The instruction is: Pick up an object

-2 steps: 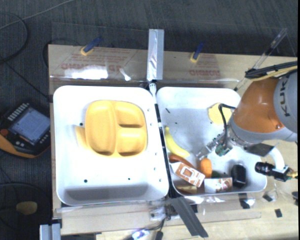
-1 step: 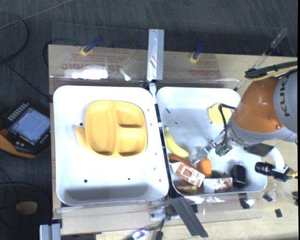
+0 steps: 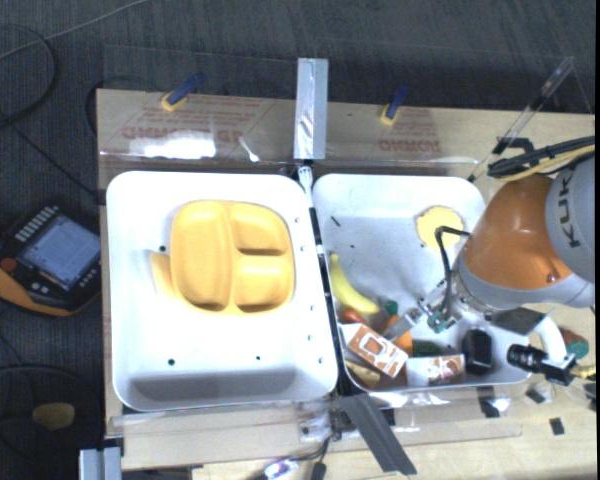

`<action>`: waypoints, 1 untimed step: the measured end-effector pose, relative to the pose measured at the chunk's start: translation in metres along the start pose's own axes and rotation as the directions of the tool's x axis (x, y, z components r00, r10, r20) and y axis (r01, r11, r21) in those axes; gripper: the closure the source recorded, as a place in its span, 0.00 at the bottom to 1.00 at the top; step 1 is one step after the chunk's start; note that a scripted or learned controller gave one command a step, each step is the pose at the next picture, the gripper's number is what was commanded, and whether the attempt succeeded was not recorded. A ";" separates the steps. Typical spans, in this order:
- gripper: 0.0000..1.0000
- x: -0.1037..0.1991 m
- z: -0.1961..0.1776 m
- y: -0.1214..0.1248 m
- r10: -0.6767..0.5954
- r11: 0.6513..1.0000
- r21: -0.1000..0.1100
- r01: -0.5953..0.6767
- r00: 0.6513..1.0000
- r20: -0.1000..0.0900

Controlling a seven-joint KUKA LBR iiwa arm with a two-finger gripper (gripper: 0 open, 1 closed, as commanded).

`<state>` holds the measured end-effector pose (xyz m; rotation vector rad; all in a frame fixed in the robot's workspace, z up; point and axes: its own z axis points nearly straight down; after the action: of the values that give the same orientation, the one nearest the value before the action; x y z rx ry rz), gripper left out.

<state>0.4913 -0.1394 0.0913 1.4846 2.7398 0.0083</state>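
Obs. 1: My arm (image 3: pixel 520 253), grey with the orange band, stands highest over the bench and so sits closest to the lens. It comes in from the right and covers the right-hand part of the right bin (image 3: pixel 380 200).

Obs. 2: My gripper (image 3: pixel 435 318) is low inside the right bin, in its near half, just right of the clutter. Jaw state: cannot tell, since my own wrist blocks the view. I also cannot tell whether anything is gripped.

Obs. 3: The pickable objects are all in the right bin.
- The banana (image 3: pixel 345 290) lies along the left wall.
- A dark item (image 3: pixel 383 318) sits at the banana's near end, too small to identify.
- A small orange item (image 3: pixel 401 342) lies between the dark item and the near wall, close to my gripper.
- A brown-and-white packet (image 3: pixel 372 354) is in the near-left corner.
- A second packet (image 3: pixel 438 370) lies along the near wall, just beside the first.
- A pale yellow disc (image 3: pixel 435 224) lies in the far half, well apart from the cluster, with its right edge behind my arm.

Obs. 4: The left bin (image 3: pixel 130 298) holds a yellow divided tray (image 3: pixel 230 255), lying flat and clear of the walls.

Obs. 5: Off the bench, a handheld pendant (image 3: pixel 45 258) lies on the dark floor to the left.
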 end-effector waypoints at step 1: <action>1.00 0.002 -0.008 0.001 -0.001 1.000 0.000 0.001 1.000 -0.008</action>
<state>0.4914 -0.1372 0.0996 1.4869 2.7471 0.0142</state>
